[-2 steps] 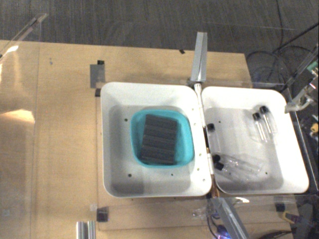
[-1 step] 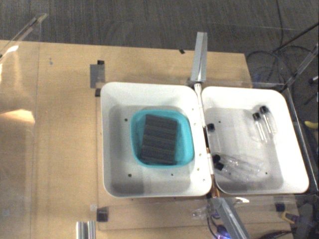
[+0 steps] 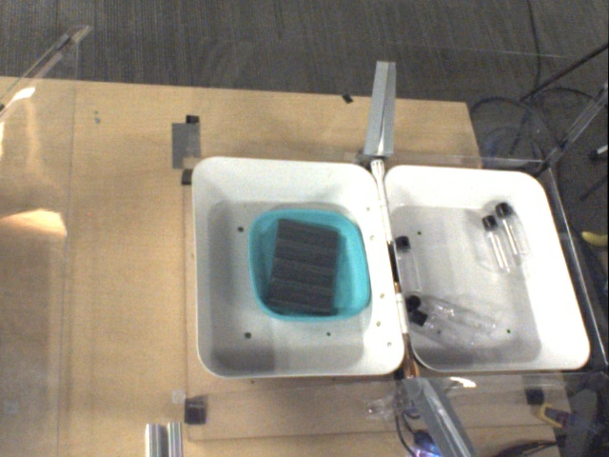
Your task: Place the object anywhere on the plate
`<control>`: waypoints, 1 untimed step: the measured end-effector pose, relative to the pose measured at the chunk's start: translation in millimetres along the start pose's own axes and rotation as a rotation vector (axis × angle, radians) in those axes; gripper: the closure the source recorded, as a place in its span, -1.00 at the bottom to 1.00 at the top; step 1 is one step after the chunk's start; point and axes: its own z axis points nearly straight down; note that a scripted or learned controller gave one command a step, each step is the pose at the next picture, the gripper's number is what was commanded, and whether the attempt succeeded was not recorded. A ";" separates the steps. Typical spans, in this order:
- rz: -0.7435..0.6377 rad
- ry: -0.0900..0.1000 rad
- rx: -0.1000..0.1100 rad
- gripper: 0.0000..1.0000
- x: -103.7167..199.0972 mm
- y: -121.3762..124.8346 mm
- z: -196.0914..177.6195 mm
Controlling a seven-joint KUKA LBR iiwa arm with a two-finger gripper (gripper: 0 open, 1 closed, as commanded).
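Dark ridged block [image 3: 303, 267] already lay on the teal plate [image 3: 355, 255] in the left bin [image 3: 214, 255]; claw state could not be told; judged risk: a further grasp attempt could dislodge it.

Sitting side by side on a pale wooden bench [image 3: 105, 284]: two shallow white bins, the left bin [image 3: 214, 341] and the right bin [image 3: 561, 341], touching along a shared edge. Standing upright behind that seam, a grey metal post [image 3: 382, 108]. Trailing across dark carpet at upper right, black cables [image 3: 557, 79].
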 end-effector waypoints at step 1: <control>0.017 -0.006 0.010 -1.00 -2.3 -2.4 205.5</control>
